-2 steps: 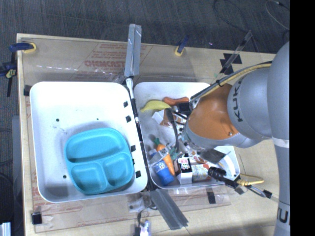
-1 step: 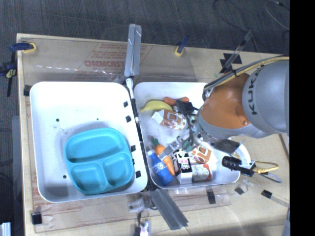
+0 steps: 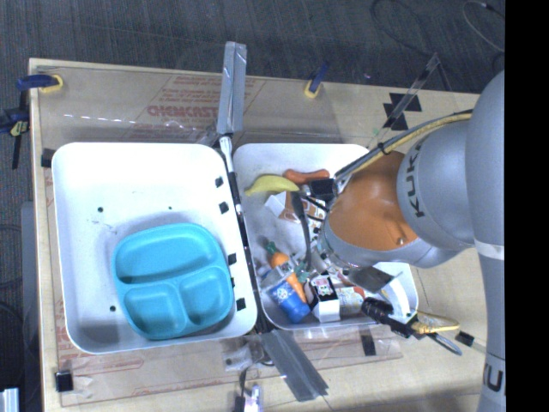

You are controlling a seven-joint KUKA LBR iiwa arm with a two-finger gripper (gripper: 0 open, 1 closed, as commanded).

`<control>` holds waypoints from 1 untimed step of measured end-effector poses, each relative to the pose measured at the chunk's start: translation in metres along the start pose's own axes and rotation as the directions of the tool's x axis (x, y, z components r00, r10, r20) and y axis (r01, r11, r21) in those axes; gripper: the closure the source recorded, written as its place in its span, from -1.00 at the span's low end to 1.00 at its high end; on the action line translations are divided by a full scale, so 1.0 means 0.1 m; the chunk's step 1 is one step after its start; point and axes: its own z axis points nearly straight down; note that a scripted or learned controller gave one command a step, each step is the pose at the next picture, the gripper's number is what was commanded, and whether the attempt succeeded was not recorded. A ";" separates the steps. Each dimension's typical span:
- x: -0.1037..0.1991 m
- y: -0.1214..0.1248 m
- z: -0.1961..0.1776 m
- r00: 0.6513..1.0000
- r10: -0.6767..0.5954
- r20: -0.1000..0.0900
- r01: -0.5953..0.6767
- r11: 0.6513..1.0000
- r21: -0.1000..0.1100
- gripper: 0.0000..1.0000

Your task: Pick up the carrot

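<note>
The carrot (image 3: 302, 176), seen just above the claw (image 3: 310, 245), is judged light, stiff, smooth; mid-length is best gripped. The claw's state cannot be told.

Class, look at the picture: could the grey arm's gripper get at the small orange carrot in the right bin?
Probably yes: the small orange carrot lies uncovered beside the wrist, though a blue can and other clutter crowd it.

The grey robot arm (image 3: 446, 187) bears dark letters on its curved housing above the orange band; "KU" can be read, the rest hidden by the curve. The pale wooden tabletop (image 3: 360, 110) carries red print near its far edge, mirrored and too faint to read.
</note>
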 end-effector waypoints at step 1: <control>0.01 0.02 -0.10 1.000 -0.007 -0.003 0.007 1.000 0.000 1.00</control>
